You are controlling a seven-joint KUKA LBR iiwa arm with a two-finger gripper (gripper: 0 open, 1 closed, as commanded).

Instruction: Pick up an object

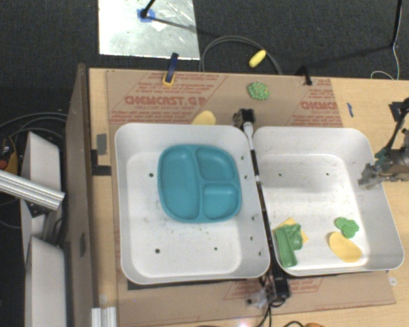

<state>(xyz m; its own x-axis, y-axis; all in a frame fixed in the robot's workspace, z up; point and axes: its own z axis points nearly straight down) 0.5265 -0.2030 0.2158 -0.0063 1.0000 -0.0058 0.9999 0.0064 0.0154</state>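
Dark floor surrounds the tabletop [368, 114]. Gripper [371, 176], whose opening I cannot tell, hovers at the right bin [307, 142] rim; it should descend squarely over the green pepper [287, 244].

A green toy [287, 244] lies lengthwise against the right bin's [307, 142] left wall, near its front edge. A flat yellow piece [345, 248] rests near the front right corner, touching a small, bumpy green piece [346, 227] just behind it.

The tool [369, 176] is seen low at the far right edge, tip directed leftward; the arm is largely cropped.
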